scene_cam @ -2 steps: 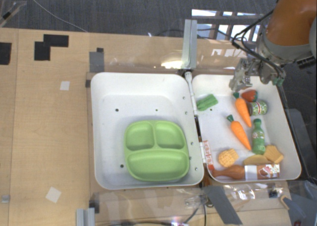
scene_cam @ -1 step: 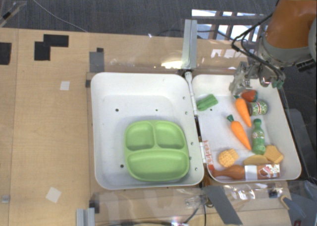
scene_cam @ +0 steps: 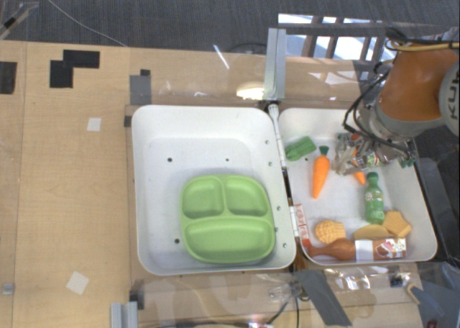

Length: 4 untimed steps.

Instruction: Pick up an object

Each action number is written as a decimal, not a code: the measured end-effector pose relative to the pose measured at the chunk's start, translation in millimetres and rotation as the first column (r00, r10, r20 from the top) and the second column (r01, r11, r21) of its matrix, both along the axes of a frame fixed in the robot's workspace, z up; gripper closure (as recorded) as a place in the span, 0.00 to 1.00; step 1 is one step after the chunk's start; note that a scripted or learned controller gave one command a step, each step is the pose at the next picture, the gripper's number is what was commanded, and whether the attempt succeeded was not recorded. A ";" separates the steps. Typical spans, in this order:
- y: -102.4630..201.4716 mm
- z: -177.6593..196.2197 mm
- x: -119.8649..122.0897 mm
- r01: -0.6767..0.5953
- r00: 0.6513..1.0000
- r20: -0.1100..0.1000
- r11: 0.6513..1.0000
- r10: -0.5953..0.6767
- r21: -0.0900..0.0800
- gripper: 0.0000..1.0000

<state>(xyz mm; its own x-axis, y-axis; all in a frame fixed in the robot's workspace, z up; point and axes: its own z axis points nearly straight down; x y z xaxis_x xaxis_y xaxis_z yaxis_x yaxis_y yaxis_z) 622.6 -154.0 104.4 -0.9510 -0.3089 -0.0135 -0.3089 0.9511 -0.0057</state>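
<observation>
Gripper (scene_cam: 357,154) low in right bin (scene_cam: 424,204), near its 1 o'clock corner; grip state impossible to tell, nothing visibly held. Nearest pick: carrot (scene_cam: 320,175), just beside at gripper's 8 o'clock, long axis roughly 12–6. Green bottle (scene_cam: 373,197) at 5 o'clock, also close.

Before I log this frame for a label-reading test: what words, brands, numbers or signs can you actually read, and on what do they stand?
None can be read.
Small carton at the right bin's front: red and white print, too blurred to read.
Green bottle: pale label band, too small to read.
Red-and-white strip on the divider between the bins: marks blurred.
Black shapes on the bench: plain blocks, no letters.
</observation>
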 end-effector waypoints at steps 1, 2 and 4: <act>59.0 -13.3 -5.1 0.024 1.000 0.001 1.000 -0.024 0.003 0.00; 60.3 1.5 -1.2 0.019 1.000 0.014 1.000 -0.019 0.003 1.00; 79.3 150.8 29.3 -0.030 0.999 0.012 1.000 0.030 0.002 1.00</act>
<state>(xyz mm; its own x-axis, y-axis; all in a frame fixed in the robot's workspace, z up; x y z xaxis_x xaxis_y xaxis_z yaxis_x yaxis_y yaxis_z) 651.9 -74.6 255.2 -0.9409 -0.3377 -0.0256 -0.3376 0.9412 -0.0078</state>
